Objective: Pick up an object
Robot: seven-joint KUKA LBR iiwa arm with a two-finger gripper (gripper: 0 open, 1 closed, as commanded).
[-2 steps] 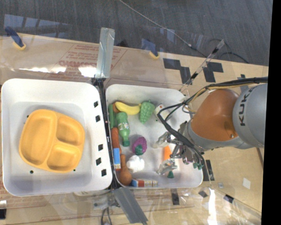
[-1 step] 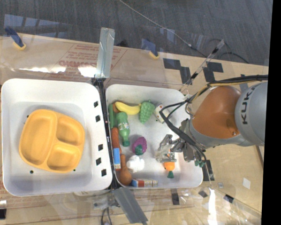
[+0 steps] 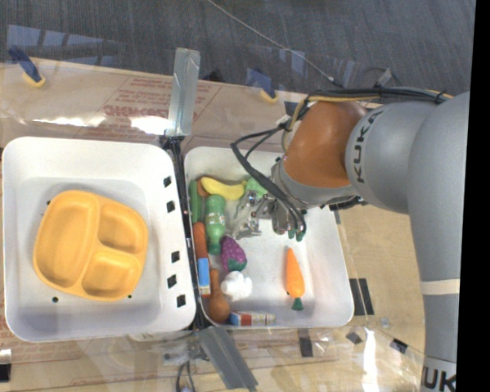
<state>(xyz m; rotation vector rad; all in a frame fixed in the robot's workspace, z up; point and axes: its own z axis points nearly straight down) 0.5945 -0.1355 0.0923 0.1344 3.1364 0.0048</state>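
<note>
My gripper (image 3: 270, 218) hangs over the middle of the right bin (image 3: 331, 298), below the orange wrist band. Just left of it lie a yellow banana (image 3: 219, 186), a green bottle-like toy (image 3: 215, 218) and a purple grape bunch (image 3: 233, 252). An orange carrot (image 3: 294, 272) lies to the lower right of the gripper, apart from it. A white lump (image 3: 238, 286), a brown round item (image 3: 218, 308) and a small marker-like tube (image 3: 252, 318) sit near the bin's front. Nothing shows between the fingers.
The left bin (image 3: 16, 179) holds a yellow divided plate (image 3: 90, 244). Long thin toys, among them an orange one (image 3: 199, 239), line the right bin's left wall. Cables loop from the wrist over the bin's back edge. The grey arm covers the right side.
</note>
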